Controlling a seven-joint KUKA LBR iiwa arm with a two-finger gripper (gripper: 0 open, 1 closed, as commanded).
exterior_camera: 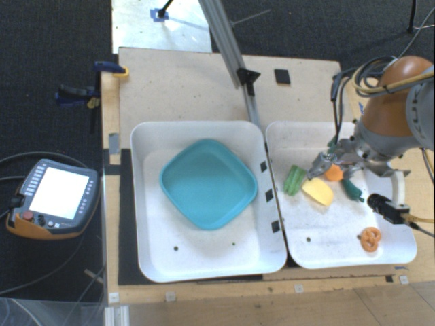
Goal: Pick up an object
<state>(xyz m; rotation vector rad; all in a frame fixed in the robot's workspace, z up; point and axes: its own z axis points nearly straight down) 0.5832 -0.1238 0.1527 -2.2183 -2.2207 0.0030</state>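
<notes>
In the right bin (340,246) lie a green ridged piece (294,180), a yellow wedge (318,191), a small orange object (334,173), a dark green piece (353,190) and an orange pretzel-shaped toy (370,239). My gripper (321,165) hangs low over the bin, its metal fingers just left of the small orange object and above the yellow wedge. I see nothing clearly held between the fingers. The arm's orange and grey wrist covers the bin's upper right part.
The left bin (156,250) holds a teal square plate (209,182). A slanted metal pole (224,32) crosses the bench at the back. A teach pendant (51,197) lies on the floor to the left. Cables run past the bench's right edge.
</notes>
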